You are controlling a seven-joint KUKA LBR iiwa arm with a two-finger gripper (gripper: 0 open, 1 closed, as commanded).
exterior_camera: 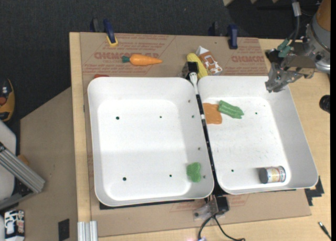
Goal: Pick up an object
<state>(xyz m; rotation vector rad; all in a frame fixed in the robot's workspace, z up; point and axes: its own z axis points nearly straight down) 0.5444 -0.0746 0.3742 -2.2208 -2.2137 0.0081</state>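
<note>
My gripper (273,84) hangs over the far right corner of the right bin (294,129), with nothing visible between its fingers. Inside that bin, a green pea pod (230,109) rests beside an orange slab (212,113) near the far left side. A small tin can (272,175) lies on its side near the front right corner. In the left bin (105,129) a green leafy piece (194,171) sits at the front right corner. The gripper is well apart from all of them.
Behind the bins, on the cardboard base, lie a toy carrot (142,60), a yellow banana-like piece (194,64) and a small orange-white packet (210,62). Two blue clamps (110,32) (232,35) grip the back edge. Cables (215,219) trail off the front.
</note>
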